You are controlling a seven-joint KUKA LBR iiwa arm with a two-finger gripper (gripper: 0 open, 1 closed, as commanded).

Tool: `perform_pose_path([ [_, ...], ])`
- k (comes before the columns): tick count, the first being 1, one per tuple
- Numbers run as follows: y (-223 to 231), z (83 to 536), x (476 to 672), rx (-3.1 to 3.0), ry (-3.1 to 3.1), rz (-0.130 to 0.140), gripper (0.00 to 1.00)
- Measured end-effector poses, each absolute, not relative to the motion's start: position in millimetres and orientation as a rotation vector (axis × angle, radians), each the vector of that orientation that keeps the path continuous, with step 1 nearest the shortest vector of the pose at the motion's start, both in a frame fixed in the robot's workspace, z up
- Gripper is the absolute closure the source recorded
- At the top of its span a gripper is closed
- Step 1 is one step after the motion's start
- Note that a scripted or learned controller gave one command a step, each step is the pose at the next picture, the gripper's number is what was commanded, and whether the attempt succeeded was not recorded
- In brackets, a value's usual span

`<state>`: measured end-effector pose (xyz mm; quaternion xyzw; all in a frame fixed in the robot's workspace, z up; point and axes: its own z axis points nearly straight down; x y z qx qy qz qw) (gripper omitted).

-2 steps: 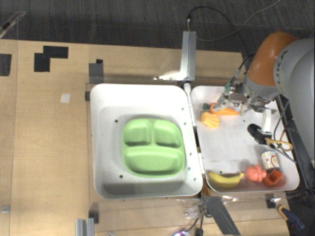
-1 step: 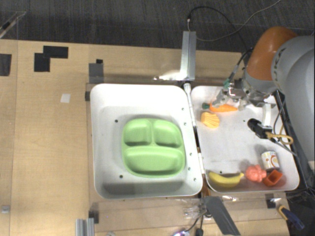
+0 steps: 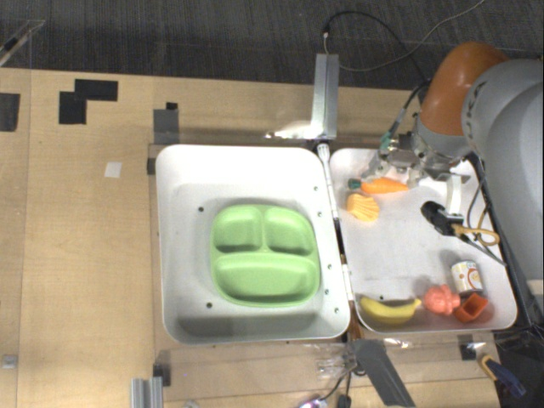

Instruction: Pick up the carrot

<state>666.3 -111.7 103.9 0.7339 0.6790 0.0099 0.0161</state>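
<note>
The carrot (image 3: 387, 185) is orange with a small green tip pointing left. It lies near the far edge of the right bin (image 3: 399, 253). My gripper (image 3: 399, 158) is right over the carrot's right end, low at the bin's back wall. From here I cannot make out whether it touches the carrot.
A yellow toy piece (image 3: 363, 208) lies just in front of the carrot. Along the right bin's near edge are a banana (image 3: 389, 309), a pink toy (image 3: 439, 300), an orange-red cup (image 3: 473, 308) and a small can (image 3: 466, 274). The left bin (image 3: 183, 228) holds a green divided plate (image 3: 265, 255).
</note>
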Motion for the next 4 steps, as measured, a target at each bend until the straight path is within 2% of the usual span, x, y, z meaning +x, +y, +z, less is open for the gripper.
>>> perform_pose_path([
  [1,-108.3,85.6,671.5,2.272,2.162,0.006,0.0],
  [2,-122.5,87.0,620.2,2.199,2.234,0.009,0.0],
  [3,-175.5,142.7,609.4,2.153,2.285,0.002,0.0],
  [4,-157.3,98.9,634.2,2.391,2.035,0.003,0.0],
])
